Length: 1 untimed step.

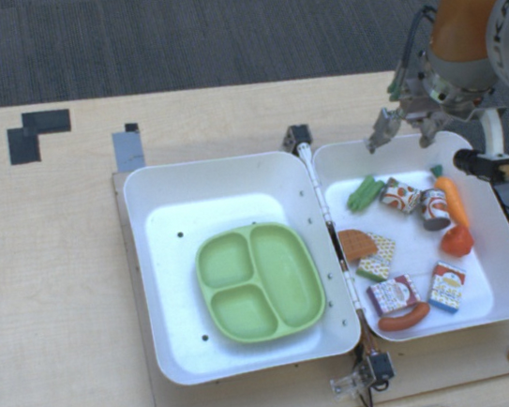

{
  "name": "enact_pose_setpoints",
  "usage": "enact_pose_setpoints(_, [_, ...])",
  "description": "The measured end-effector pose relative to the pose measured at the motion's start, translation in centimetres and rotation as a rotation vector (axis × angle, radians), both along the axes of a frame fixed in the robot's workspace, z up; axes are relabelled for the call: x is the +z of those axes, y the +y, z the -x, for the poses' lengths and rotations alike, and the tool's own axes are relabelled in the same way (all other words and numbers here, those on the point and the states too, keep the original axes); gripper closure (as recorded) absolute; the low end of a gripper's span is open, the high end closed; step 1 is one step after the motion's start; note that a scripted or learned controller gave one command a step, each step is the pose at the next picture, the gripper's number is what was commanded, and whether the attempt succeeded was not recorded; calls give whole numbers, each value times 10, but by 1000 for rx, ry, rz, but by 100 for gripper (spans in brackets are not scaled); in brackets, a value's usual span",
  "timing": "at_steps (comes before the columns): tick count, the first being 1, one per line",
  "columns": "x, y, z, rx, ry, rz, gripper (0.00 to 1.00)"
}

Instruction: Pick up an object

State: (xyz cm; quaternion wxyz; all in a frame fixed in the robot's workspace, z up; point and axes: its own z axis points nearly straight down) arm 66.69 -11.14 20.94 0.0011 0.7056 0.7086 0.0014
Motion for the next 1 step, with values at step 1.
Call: enact_pose_setpoints(1, [-110,-15,104,-2,-5,2,0])
